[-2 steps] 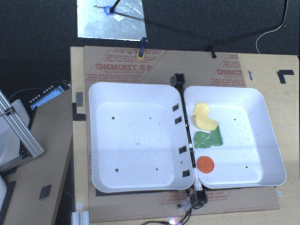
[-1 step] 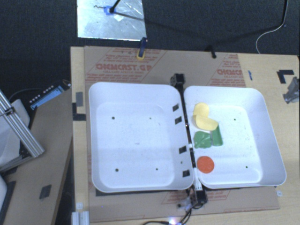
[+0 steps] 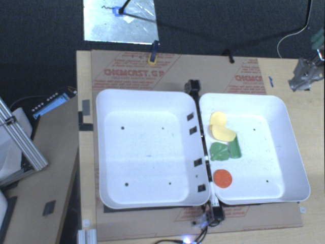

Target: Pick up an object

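looking down at a slant, two white bins are seen side by side on a board printed with red lettering (image 3: 133, 71). the left bin (image 3: 109, 111) has a bare floor with just a few small dark dots on it. the right bin (image 3: 284, 131) is where the pickable stuff is gathered, all of it bunched near that bin's left wall, close to the black clips (image 3: 193, 131) along the seam between the bins.

counted up: two yellow pieces (image 3: 221, 127), one round and one more oval, touching or overlapping, hard to separate cleanly. two green pieces (image 3: 225, 150) just below them, pressed against each other, a lighter blob on the left and a darker slab on the right; exact shapes can't be made out. one orange disc (image 3: 222, 178) lies a bit below the greens, apart from them. so five things in total, as far as can be told.

the gripper (image 3: 307, 74) is only partly caught at the right edge, up beyond the far right corner of the right bin, well apart from the pile. it's cut off and blurry, a greyish metal shape, so whether it's released or clenched can't be told. nothing is seen in it.

a shiny foil sheet (image 3: 120, 14) lies beyond the board at the top.
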